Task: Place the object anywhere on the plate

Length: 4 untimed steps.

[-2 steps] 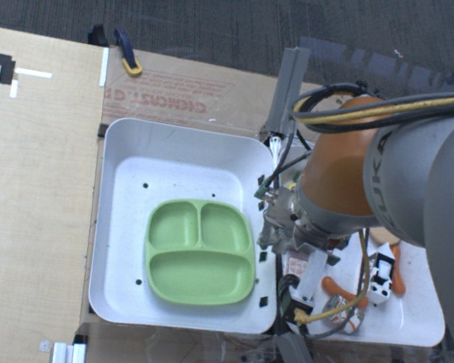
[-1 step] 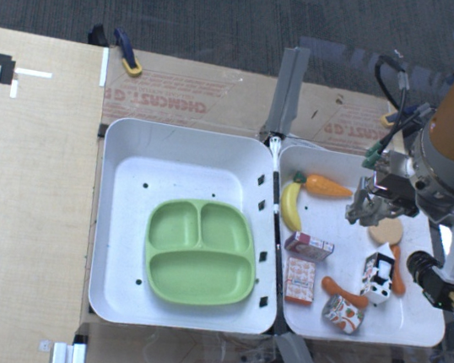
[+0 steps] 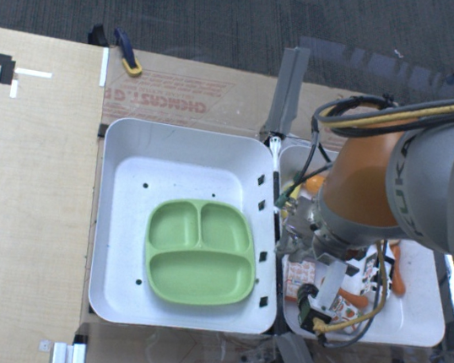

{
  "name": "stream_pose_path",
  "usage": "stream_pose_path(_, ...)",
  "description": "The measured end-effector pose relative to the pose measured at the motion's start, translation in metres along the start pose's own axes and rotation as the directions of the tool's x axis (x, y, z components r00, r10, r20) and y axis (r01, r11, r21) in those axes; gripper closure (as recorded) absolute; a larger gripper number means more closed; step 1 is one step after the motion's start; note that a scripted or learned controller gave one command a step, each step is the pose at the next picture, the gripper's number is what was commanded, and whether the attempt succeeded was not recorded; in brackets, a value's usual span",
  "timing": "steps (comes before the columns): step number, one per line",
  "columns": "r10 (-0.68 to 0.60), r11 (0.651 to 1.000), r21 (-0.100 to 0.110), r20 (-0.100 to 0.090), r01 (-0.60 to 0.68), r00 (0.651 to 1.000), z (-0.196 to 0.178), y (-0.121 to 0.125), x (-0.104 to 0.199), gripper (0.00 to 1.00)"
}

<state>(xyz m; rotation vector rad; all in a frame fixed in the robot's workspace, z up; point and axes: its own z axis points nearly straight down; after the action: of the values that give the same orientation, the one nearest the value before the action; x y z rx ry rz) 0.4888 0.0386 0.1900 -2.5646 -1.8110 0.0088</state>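
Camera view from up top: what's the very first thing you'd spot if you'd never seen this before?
Probably the big grey arm with its bright orange band, reaching in from the right and covering much of the right white bin. Next, the light green plate with three compartments, lying in the middle of the left white bin. Small orange bits peek out beside the arm.

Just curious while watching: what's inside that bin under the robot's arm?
In the right bin I see orange pieces and a printed packet. The arm covers most of it.
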Motion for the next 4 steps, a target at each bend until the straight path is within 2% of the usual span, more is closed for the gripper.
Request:
stream_pose_path(1,0.027,1.000,-0.001,0.001,-0.027,1.000,-0.012,-0.022,0.151,1.00)
stream_pose_path(2,0.016,1.000,-0.001,0.002,-0.016,1.000,0.036,-0.073,0.168,1.00)
stream_pose_path(3,0.542,0.840,0.001,0.000,-0.542,0.840,0.098,-0.054,0.117,1.00)
stream_pose_path(4,0.611,0.792,-0.001,-0.001,-0.611,0.792,0.071,-0.043,0.086,1.00)
